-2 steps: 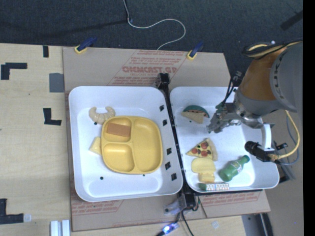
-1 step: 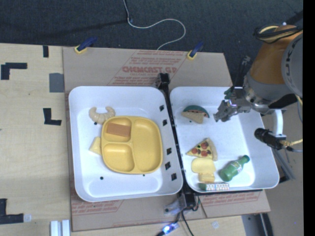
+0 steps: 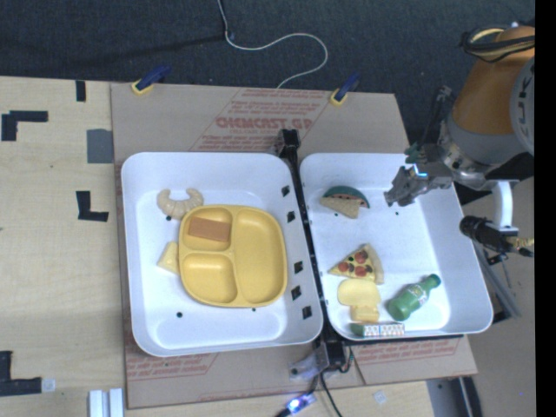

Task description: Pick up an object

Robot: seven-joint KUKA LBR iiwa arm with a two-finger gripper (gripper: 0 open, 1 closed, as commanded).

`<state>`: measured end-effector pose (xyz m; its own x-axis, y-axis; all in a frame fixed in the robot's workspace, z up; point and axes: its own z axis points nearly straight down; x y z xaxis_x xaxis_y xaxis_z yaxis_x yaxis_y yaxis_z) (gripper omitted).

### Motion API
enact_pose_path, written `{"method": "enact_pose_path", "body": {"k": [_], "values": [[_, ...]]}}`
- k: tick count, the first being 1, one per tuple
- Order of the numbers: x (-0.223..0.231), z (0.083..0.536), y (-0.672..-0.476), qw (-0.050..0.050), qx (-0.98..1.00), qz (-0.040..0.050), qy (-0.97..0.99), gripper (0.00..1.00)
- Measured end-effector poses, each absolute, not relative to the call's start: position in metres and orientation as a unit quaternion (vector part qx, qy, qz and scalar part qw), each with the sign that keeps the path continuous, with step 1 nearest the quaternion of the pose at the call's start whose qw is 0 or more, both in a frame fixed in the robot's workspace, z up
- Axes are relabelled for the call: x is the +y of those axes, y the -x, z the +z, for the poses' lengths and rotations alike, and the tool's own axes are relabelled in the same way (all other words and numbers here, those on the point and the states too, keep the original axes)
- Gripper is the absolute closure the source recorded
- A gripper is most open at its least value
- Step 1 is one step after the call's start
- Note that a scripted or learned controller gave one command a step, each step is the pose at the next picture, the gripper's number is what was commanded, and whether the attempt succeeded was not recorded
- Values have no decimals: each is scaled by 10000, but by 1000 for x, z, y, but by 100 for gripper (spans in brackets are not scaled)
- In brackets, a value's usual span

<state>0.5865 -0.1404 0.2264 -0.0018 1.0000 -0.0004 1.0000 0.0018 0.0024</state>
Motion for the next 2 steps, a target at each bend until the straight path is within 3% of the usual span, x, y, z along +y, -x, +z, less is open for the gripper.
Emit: {"method": "enact_pose_path", "body": {"k": [2], "values": [[-35, 235, -633, -5, 7098, 7, -7044, 100]]}}
